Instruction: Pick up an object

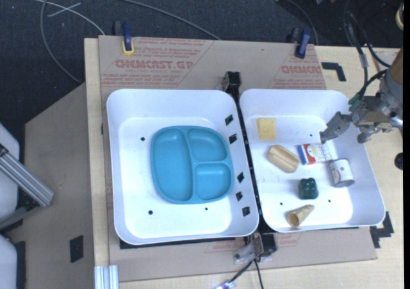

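Six small objects, among them a milk carton (309, 153) and a can (341, 172), lie loose in my right bin (365, 207); my gripper (334, 129) hovers just above the carton, carrying nothing, jaw spacing impossible to tell, likely lining up.

Two bins (128, 153): smooth white plastic, slight sheen. Divided plate (191, 163): turquoise plastic, matt-smooth. Bench top (192, 57): pale board under printed protective film, red lettering. Clamps (127, 38): blue plastic with yellow tip. Can (340, 172): glossy, printed label, probably metal. Bread roll (282, 157): tan, matt. Green block (308, 187): dark, dull. Gripper (333, 129): grey metal. Floor (51, 25): dark rough carpet.
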Robot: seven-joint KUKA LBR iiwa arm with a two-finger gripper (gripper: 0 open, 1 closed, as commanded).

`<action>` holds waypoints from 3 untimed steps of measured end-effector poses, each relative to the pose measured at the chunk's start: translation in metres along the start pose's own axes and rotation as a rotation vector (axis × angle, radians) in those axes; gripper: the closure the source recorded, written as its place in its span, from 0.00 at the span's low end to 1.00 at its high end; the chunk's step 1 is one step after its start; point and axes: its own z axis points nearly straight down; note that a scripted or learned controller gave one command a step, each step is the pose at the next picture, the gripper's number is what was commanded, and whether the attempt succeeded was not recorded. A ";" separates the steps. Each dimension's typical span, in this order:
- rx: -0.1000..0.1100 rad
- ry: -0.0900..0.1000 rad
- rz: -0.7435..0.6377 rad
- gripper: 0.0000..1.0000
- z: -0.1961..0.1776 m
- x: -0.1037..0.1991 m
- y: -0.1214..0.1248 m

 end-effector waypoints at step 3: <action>-0.010 -0.001 -0.003 0.00 0.092 0.003 -0.001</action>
